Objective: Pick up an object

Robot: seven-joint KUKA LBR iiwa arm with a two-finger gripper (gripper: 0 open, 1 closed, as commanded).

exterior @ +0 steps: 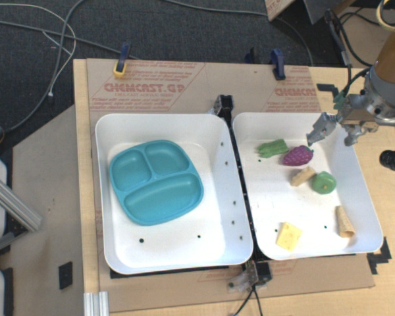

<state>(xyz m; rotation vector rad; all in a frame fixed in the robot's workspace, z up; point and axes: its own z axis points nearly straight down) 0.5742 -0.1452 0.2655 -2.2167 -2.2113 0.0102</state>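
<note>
In the right bin (270,196) lie several small toy foods: a green pepper-like piece (272,149), a purple bunch of grapes (297,155), a tan piece (302,176), a green apple (324,183), a tan cone-like piece (345,222) and a yellow cheese wedge (288,236). My gripper (334,132) hangs over the bin's far right corner, just right of and above the grapes. Its two fingers stand apart, open, with nothing between them.
The left bin (118,242) holds a teal divided plate (157,181). A black clamp (224,104) sits at the far joint between the bins. Blue clips (123,58) (277,64) pin the cardboard sheet under the bins. Cables run across the dark floor behind.
</note>
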